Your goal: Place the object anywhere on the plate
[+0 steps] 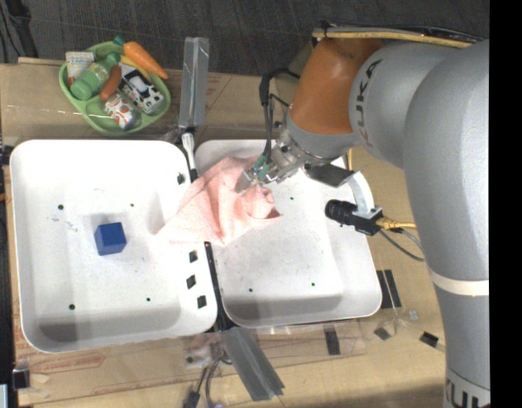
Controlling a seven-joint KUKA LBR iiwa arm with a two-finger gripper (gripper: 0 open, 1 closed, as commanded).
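While I monitor from above, the arm [414, 117] spans the right side of the bench, its orange band above the right bin [329, 287]. I note the left bin [65, 304] holds a blue cube [110, 237]. A pink cloth [218, 206] drapes across the divider between both bins. The gripper [265, 172] sits on the cloth's upper part, pinching a fold of it. A green bowl [84, 111] of toy food stands beyond the left bin.
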